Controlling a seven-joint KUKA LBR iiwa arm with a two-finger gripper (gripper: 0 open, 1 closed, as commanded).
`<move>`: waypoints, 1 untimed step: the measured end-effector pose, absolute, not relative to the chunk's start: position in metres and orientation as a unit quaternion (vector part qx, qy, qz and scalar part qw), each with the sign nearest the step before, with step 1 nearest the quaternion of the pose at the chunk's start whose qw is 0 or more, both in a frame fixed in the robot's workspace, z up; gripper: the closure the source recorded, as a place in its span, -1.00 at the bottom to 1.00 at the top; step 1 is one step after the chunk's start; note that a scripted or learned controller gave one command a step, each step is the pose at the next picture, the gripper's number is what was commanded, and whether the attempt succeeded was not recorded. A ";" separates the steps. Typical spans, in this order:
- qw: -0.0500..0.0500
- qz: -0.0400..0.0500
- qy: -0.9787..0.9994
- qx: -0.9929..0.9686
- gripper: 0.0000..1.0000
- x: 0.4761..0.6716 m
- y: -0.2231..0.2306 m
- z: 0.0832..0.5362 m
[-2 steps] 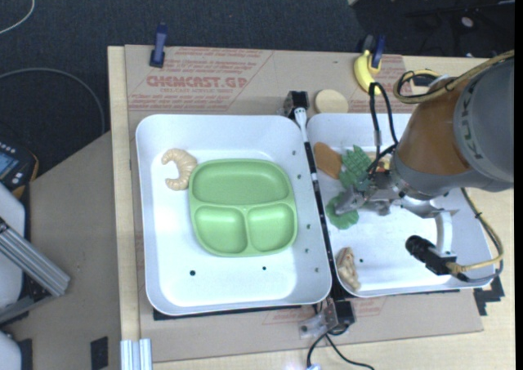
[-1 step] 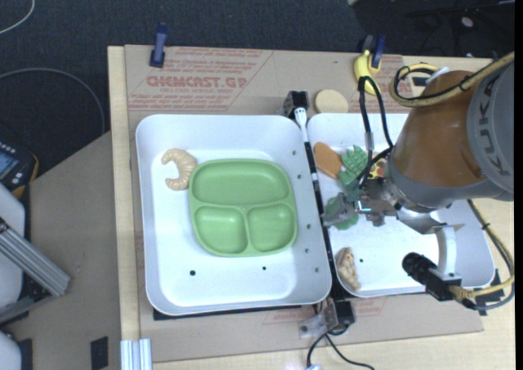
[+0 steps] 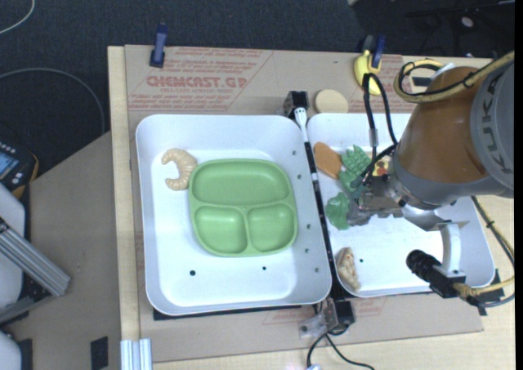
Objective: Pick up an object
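Note:
My gripper [image 3: 357,207] is low in the right bin [image 3: 392,278], at its left side, right over a green leafy toy [image 3: 350,172]. The arm's orange band and wrist cover the bin's middle. A darker green piece [image 3: 337,211] lies just left of the gripper, touching or nearly touching it. An orange carrot-like piece [image 3: 327,160] lies at the bin's upper left. A tan shell-shaped piece [image 3: 346,263] rests near the bin's front left corner.
The left bin [image 3: 155,238] holds a green divided plate [image 3: 243,206] and a tan croissant-shaped toy [image 3: 179,167] at its upper left. A pale round disc [image 3: 331,101] sits on the cardboard behind the bins. Clamps stand at the board's back edge.

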State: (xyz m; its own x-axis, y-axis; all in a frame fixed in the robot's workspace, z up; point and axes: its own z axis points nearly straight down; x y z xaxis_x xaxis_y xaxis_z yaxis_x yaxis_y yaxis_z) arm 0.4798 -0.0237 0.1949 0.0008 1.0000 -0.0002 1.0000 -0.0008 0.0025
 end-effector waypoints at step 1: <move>0.001 0.004 0.711 0.704 1.00 0.480 0.057 0.261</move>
State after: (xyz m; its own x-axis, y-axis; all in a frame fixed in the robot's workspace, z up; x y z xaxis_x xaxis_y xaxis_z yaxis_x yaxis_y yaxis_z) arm 0.4803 0.0570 0.2613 -0.0101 0.9999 0.0045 0.9999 0.0101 0.0069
